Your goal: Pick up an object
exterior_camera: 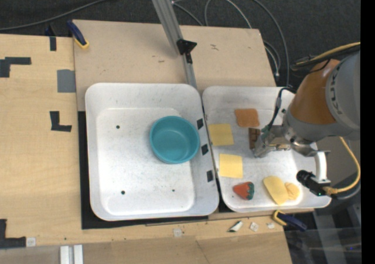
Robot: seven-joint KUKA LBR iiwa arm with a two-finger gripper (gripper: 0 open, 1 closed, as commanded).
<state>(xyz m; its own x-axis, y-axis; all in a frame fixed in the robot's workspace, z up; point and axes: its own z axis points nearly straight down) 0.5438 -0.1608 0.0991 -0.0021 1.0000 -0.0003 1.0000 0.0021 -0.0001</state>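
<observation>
Nearest us lies a strawberry (pixel 244 190); our pincer (pixel 258 146) sits beside a brown block (pixel 254 136), its grip unclear.

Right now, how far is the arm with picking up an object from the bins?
Done: the tool is down inside the right bin, at a small brown piece. In hand: nothing I can confirm; whether that piece sits in its grip is not clear. Left: grasp and lift. The two yellow squares, orange-brown square, red strawberry-like toy and yellow toy lie flat; the teal bowl sits in the left bin.
</observation>
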